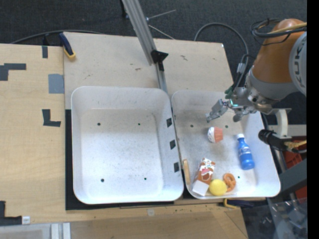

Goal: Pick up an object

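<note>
The pincer (225,110) hangs over the upper part of the right bin (199,101), its fingers spread apart with nothing between them — a stance that suits coming down on something from above. All the candidates lie in that bin: a small red-and-white object (215,134) just below the pincer, a blue bottle (244,153) lying near the right wall, and a cluster at the lower edge — a carton (204,175), a yellow ball (217,187) and an orange ring (229,180). The red-and-white piece looks the likeliest target, being nearest and standing apart from the others. The left bin (79,133) plays no part yet.
</note>
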